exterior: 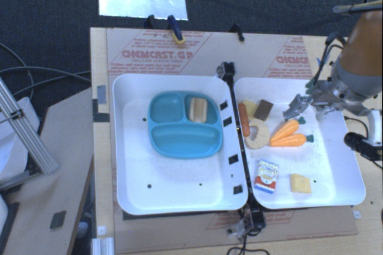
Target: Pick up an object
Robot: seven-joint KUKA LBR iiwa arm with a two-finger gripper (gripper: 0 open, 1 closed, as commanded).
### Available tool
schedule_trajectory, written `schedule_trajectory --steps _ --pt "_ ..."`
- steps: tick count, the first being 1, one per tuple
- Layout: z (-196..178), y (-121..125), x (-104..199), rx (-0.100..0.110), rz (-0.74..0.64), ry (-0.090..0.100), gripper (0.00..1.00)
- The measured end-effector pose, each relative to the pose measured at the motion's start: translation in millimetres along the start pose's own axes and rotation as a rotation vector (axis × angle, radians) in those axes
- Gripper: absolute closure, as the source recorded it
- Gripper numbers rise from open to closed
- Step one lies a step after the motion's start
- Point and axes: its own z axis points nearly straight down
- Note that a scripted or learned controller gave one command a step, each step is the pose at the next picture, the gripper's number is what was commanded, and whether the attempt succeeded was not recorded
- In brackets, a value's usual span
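Looking down on the two bins, I have the jaws (297, 108) low over the right bin (353, 188), at its upper part, with the grey arm (359, 71) coming in from the right. Whether they are released or clenched I cannot tell from here; the metal tip is too small and blurred, and I see nothing between it.

The nearest things are the two carrots (288, 134), lying side by side just below and a little left of the jaws, close but apparently not touching them. Their long axis runs roughly left to right, tilted slightly, green tops toward the right and tips toward the middle divider. So my judgement is that the next move turns on a short drop down and left, with the jaws set across that axis rather than along it.

Further off in the same bin lie a brown block (263, 109), a sausage (243, 118), a pale ring (258, 135), a small carton (267, 176) and a yellow block (300, 184). The left bin (134, 188) carries a blue tray (182, 131) with a bread piece (198, 109) in it.
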Motion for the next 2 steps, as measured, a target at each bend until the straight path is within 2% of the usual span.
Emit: schedule_trajectory --steps 1,2 --pt "-7 2 0 -0.013 -0.002 -0.002 0.00" --pt "52 1 9 -0.008 -0.001 0.000 0.00"
